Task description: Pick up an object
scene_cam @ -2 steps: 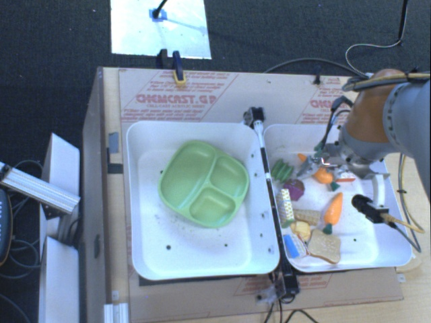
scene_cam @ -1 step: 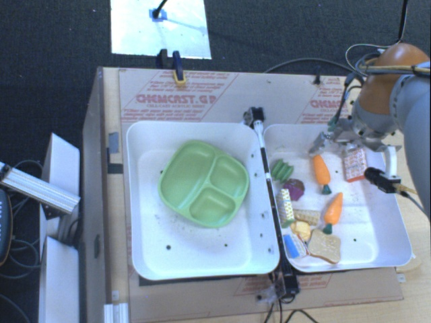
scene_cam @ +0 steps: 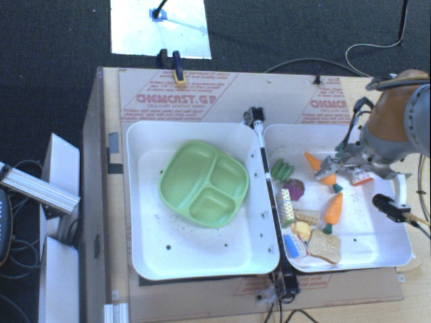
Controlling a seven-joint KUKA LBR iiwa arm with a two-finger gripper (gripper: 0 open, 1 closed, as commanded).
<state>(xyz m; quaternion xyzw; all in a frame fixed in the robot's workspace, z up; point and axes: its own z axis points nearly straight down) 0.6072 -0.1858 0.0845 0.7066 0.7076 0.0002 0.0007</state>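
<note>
The right bin (scene_cam: 377, 247) holds several toy foods. There is an orange carrot (scene_cam: 312, 160) near the back and a second carrot (scene_cam: 333, 208) in the middle. A purple piece (scene_cam: 294, 188), a green piece (scene_cam: 281, 170) and a corn cob (scene_cam: 285, 204) lie along the left wall. A cracker (scene_cam: 308, 216), a toast slice (scene_cam: 324, 246) and a blue item (scene_cam: 291, 245) sit at the front. My gripper (scene_cam: 343, 166) is low over the bin's back right, right beside a small orange piece (scene_cam: 328, 178) and a red-and-white item (scene_cam: 362, 177). Nothing is visibly held.
The left bin (scene_cam: 151, 247) carries a green divided plate (scene_cam: 204, 183). A ridge between the bins (scene_cam: 267, 180) separates them. The arm's grey and orange body (scene_cam: 397, 120) hangs over the right bin's back right corner. A black part (scene_cam: 387, 207) juts over its right side.
</note>
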